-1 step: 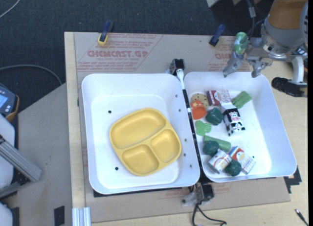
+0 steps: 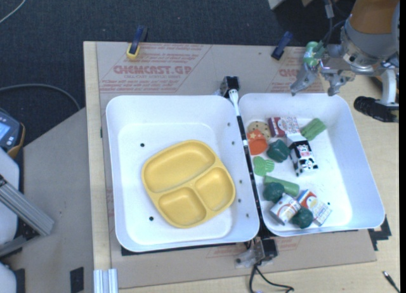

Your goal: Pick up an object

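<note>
Two bins point(image 2: 127, 111) sit side by side on the counter point(image 2: 190, 70), and I have the end effector point(image 2: 317, 85) above the far rim of the right one, just outside its wall. Its fingers point(image 2: 299, 84) look spread fairly wide with nothing between them. A small green piece point(image 2: 311, 52) sits up by the wrist; I cannot tell what it is.

All the loose objects lie below the end effector, toward the near side of the right bin. Closest is a green block point(image 2: 313, 128), tilted, beside a red-and-white carton point(image 2: 282, 125). Further down I see a cookie point(image 2: 257, 129), an orange piece point(image 2: 257, 144), a dark green lump point(image 2: 278, 151) and a black-and-white toy point(image 2: 303, 157). Near the front wall a second carton point(image 2: 285, 209) and more green pieces point(image 2: 274, 191) are packed tightly, touching each other.

Open room lies along the bin's right side, where bare floor runs from far wall to near wall beneath and right of the end effector. Left of it, the other bin holds a yellow tray point(image 2: 188, 184), with bare floor around that tray's edges.
</note>
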